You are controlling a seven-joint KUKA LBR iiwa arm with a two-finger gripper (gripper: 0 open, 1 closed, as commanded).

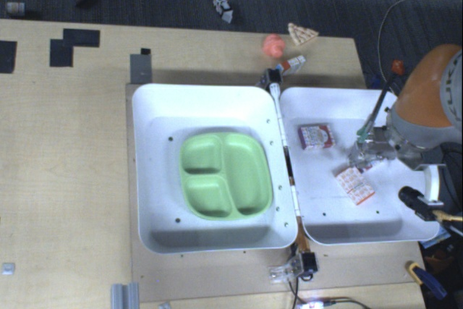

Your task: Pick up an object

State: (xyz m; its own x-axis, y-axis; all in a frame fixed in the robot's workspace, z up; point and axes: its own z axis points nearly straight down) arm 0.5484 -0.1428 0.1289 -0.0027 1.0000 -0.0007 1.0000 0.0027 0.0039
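red-white packet (315,136) | flat | right bin; checkered packet (355,184) | tilted

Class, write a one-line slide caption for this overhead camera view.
Gripper poised over a small red-and-white packet in the right white bin; a green divided plastic tray lies in the left white bin.

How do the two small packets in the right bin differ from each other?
The upper packet looks darker, with a purple-red print; the lower packet is paler, with a red pattern on white. The upper packet lies nearly square to the bin; the lower packet is turned at a slant. The lower packet lies closer to the gripper. Both lie flat.
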